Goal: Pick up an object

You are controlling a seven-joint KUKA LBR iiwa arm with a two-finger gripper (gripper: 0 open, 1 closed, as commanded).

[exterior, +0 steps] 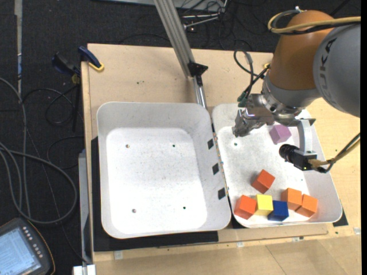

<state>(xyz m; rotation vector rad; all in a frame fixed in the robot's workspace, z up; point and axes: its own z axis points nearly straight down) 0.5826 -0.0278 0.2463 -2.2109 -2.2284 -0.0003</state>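
Starting nearest the camera: a cluster of blocks sits along the front edge of the right bin (327,202) — orange block (246,205), yellow block (264,203), blue block (279,210), plus two more orange ones (294,197) (309,204) at the right. Prob. piled there because the bin floor slopes or they got dropped near the rim; can't confirm. One tilted orange cube (264,180) lies a bit further in, apart from the row.

Mid bin: the gripper (245,124) hangs over bare bin floor near the left wall, nothing visible between its tips; how wide it's spread — can't tell, too dark/small. A pale purple block (280,133) lies just beside the wrist, to its right; closest candidate for a pick, in my judgement, though the tips aren't over it.

Left bin (114,153) beside it, speckled white. Both rest on a light wood bench (143,67). Beyond: blue-yellow clamp (90,59) at the bench corner, metal pole (175,30), cables on dark carpet.
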